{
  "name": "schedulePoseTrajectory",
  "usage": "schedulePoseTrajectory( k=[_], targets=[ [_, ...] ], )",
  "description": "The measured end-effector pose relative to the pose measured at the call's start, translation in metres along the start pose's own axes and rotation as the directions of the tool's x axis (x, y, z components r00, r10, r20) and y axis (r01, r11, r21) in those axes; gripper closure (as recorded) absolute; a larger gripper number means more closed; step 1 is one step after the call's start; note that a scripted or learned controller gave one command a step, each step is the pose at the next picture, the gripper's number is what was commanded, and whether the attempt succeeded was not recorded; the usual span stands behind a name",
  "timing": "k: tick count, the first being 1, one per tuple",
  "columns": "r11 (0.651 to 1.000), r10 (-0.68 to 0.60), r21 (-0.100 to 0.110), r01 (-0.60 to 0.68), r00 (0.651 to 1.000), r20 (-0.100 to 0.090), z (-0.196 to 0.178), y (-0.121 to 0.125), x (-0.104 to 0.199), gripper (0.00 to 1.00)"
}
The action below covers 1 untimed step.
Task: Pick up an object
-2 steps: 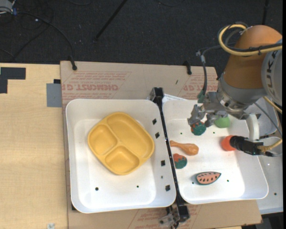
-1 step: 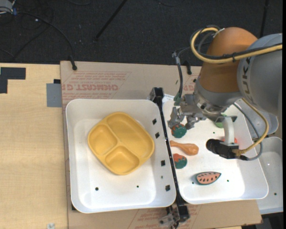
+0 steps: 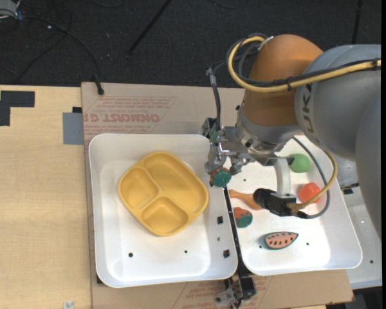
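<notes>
My gripper (image 3: pixel 219 171) hangs over the wall between the two bins, at the right bin's left edge. Its fingers are shut on a small teal round object (image 3: pixel 221 179) that sits at their tips. A yellow divided plate (image 3: pixel 162 192) lies in the left bin (image 3: pixel 109 250). In the right bin (image 3: pixel 334 250) lie a watermelon slice (image 3: pixel 281 240), a green ball (image 3: pixel 300 163), a red-orange piece (image 3: pixel 309 191), an orange carrot-like piece (image 3: pixel 239 197) and a second teal piece (image 3: pixel 244 219).
The arm's orange band and grey links cover the back of the right bin. A cardboard sheet (image 3: pixel 135 111) lies under both bins. Bare white floor shows at the front of the left bin, around the plate.
</notes>
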<state>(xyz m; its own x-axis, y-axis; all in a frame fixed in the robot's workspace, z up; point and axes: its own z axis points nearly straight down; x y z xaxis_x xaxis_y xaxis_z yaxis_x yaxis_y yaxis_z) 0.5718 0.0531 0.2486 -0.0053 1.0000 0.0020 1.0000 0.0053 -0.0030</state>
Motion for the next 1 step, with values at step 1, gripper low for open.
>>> schedulePoseTrajectory(
  k=[1],
  targets=[
    [1.0, 0.0, 0.003, 0.0, 1.0, 0.001, 0.0146, -0.0008, 0.0577, 1.0]
  ],
)
